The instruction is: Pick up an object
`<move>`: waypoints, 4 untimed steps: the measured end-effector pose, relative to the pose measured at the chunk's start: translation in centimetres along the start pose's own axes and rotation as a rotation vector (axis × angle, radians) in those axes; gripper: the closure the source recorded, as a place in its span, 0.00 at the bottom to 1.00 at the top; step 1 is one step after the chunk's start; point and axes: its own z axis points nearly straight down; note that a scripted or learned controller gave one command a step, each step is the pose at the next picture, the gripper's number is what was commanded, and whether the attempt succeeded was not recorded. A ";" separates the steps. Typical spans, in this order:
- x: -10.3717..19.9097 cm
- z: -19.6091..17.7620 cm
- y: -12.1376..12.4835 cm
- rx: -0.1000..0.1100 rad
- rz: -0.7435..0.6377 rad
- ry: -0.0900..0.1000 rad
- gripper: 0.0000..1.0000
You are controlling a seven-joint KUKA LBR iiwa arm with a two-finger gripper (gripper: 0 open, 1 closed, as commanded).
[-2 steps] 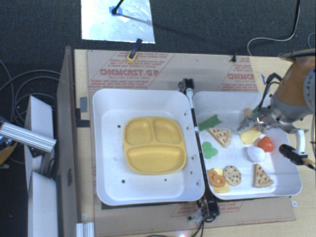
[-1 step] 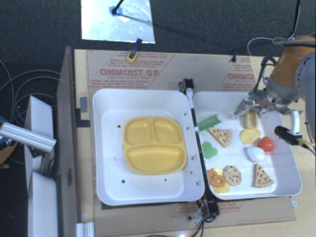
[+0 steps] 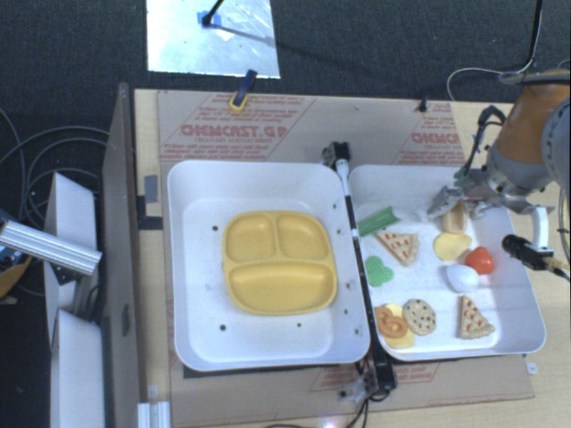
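My gripper (image 3: 457,205) sits low at the far side of the right bin (image 3: 526,333), fingers closed on a small tan, smooth piece (image 3: 456,218), its long axis near to far. Left, a glossy yellow sectioned plate (image 3: 278,262) lies flat in the left bin (image 3: 192,239).

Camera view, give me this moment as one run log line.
gripper low in right bin | over tan food piece | grasp unconfirmed | yellow tray in left bin
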 end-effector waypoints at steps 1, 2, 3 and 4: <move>0.0 1.2 -3.7 0.004 0.002 0.001 0.00; 1.7 1.0 0.3 -0.004 -0.004 0.001 0.00; 0.7 1.1 -1.1 0.000 0.000 0.000 0.00; 2.6 1.1 -6.0 0.004 0.001 0.002 0.00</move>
